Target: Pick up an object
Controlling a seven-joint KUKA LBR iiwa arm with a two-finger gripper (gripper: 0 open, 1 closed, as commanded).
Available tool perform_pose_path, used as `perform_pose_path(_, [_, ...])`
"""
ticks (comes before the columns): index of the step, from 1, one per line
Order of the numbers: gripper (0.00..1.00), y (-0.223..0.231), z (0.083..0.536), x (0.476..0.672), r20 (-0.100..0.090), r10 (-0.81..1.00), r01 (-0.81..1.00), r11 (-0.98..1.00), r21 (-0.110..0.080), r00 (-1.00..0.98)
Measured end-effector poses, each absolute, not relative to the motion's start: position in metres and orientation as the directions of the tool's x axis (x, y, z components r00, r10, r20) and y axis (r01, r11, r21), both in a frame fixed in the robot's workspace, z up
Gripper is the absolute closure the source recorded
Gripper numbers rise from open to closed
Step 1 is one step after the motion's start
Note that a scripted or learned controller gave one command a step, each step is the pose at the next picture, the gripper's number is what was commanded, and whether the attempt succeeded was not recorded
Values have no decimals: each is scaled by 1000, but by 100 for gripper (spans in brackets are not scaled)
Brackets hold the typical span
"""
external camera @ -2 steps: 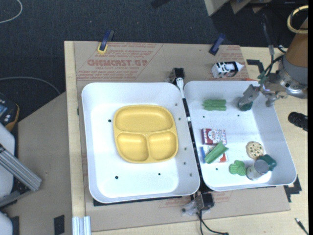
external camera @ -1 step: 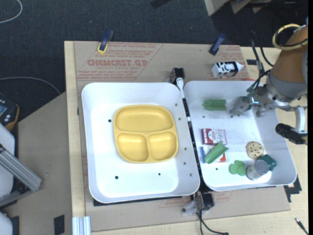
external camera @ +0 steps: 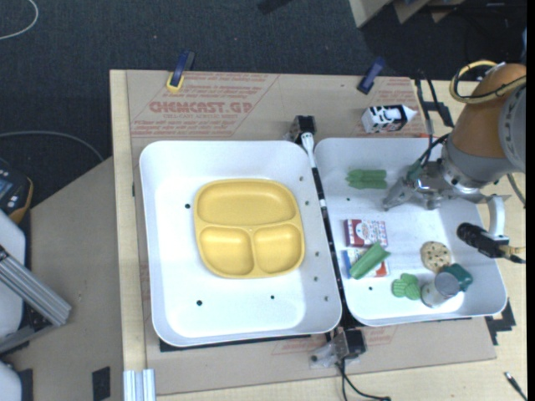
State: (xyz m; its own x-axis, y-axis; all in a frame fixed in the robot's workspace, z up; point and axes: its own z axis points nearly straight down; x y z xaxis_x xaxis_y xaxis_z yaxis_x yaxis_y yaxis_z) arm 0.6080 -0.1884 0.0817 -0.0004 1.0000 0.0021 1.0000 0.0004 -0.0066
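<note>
I see my gripper (external camera: pixel 415 190) right of centre, fingers spread open, empty, beside the green block (external camera: pixel 367 178).

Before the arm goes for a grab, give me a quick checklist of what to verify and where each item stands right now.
1. Gripper is over the right bin, where the objects lie: ok.
2. Something already held between the fingers: cannot tell from this angle.
3. Nearest target, the green piece, lies left of the gripper with bare bin floor around it: ok.
4. Front corner is crowded; cookie, small green toy and grey-teal object sit close together: not ok for a clean grasp.
5. Yellow divided plate sits alone in the left bin, away from the arm: ok.
</note>
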Motion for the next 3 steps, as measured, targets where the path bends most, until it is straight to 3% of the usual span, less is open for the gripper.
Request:
perform_pose_path(1, [100, -189, 96, 610, 0, 1000, 1000, 1, 1, -1])
perform_pose_path(2, [100, -187, 142, 605, -2, 1000, 1000, 0, 6, 0])
perform_pose_path(3, [100, -192, 188, 612, -3, 1000, 1000, 1, 8, -1])
